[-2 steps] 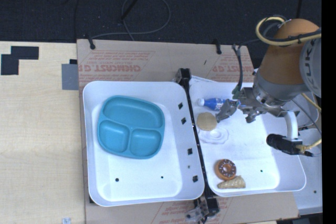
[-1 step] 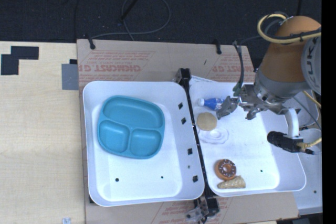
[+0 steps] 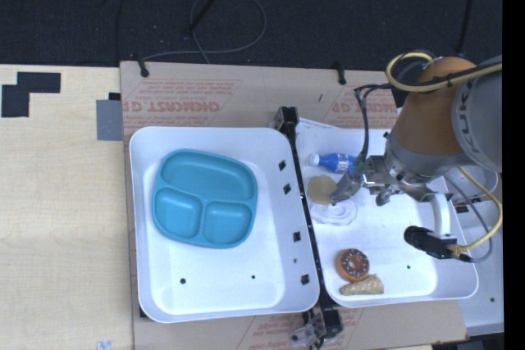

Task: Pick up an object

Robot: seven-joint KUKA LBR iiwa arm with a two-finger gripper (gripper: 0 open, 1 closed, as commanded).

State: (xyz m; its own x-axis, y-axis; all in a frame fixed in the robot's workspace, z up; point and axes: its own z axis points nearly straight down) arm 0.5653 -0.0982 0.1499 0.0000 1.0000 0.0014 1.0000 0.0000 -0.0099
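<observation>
the gripper [image 3: 349, 186], fingers apparently parted and holding nothing, hangs over the right bin [image 3: 459, 287], directly beside the tan disc [image 3: 318, 190] at its left.

Left bin [image 3: 148, 275]: holds a divided tray [image 3: 204, 198], toward its far left part
Right bin [image 3: 410, 283]: just beside the left bin, on its right
Bottle [image 3: 335, 162]: far left part of right bin
Donut [image 3: 353, 263]: near edge of right bin, wedge [image 3: 362, 286] just in front of it
Gripper [image 3: 349, 186]: over right bin, near the bottle
</observation>
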